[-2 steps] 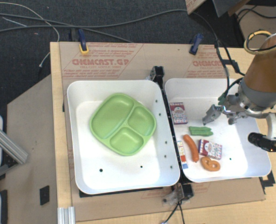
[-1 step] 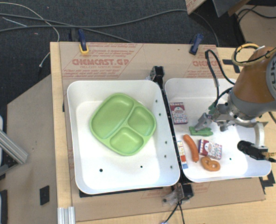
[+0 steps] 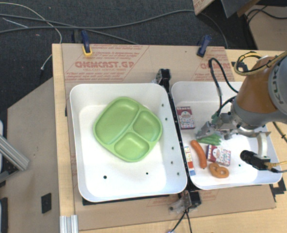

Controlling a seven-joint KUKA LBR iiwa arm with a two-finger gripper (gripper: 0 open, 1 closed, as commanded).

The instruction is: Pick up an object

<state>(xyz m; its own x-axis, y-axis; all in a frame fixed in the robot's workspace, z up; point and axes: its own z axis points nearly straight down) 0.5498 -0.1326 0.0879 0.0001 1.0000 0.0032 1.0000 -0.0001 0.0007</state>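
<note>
Right bin (image 3: 201, 89): gripper (image 3: 212, 131) low over a green item (image 3: 212, 140); whether it grips or stands released cannot be told. Hot dog (image 3: 199, 153), likely light, rigid plastic, smooth; best taken across its middle. Nearby: pretzel (image 3: 219, 171), small cartons (image 3: 185, 117), packet (image 3: 219, 155). Left bin (image 3: 80, 130): green divided plate (image 3: 128, 128). The arm hides the right bin's far portion.

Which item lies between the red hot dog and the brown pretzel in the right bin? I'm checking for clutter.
In the camera view, a small red-and-white printed packet lies between the red hot dog and the brown pretzel, beside both.
</note>
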